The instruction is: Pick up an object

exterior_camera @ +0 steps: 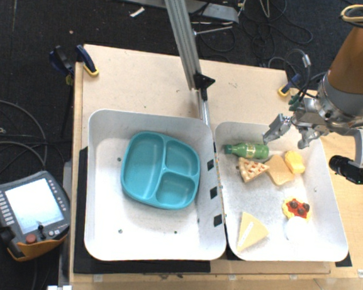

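Nearest the camera, a pale yellow cheese wedge [252,230] lies at the front of the right bin [334,205], with a white egg-like piece [295,229] just beside it and a small yellow piece topped in red and black [296,208] touching that. Toward the back of the same bin sit a pizza slice [252,170], a tan slice of bread [280,171], a yellow block [295,162] and a green bottle [249,151] lying on its side, neck pointing toward the divide between the bins. These four crowd together, the bottle touching the pizza slice.

My end effector [291,133] hangs above the back of the right bin, its two fingers spread apart and holding nothing; the nearer finger is just beside the bottle's base.

I judge the bottle the likeliest target. It looks like light, hard toy plastic: stiff, smooth, apt to roll or squirt out of a loose pinch. Gripping across the middle of its body, fingers square to its long axis, seems safest; the neck is too narrow and the neighbours block its front side.

In the left bin [98,229] rests a teal plate [161,170] with three compartments, nothing in them. Both bins stand on the desk [143,81].
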Controlling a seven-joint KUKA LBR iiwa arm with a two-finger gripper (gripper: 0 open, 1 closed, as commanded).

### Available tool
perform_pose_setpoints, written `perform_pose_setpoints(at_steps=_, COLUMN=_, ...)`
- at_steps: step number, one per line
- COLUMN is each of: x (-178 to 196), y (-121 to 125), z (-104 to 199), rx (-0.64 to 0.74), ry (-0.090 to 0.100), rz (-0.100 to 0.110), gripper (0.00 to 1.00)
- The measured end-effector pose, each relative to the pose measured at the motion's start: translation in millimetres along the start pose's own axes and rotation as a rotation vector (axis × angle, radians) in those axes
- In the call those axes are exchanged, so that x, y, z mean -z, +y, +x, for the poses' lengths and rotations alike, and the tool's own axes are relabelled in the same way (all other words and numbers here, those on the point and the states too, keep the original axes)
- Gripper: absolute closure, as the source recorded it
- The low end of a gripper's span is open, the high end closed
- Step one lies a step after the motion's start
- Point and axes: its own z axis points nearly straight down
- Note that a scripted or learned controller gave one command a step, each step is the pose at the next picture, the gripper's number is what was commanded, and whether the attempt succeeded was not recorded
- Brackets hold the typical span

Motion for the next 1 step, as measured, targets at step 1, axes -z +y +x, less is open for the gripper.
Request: perform_pose_setpoints(at_steps=1, x=0.0, y=0.0, z=0.0, rx=-0.001, ry=0.000, rz=0.000, gripper=0.00)
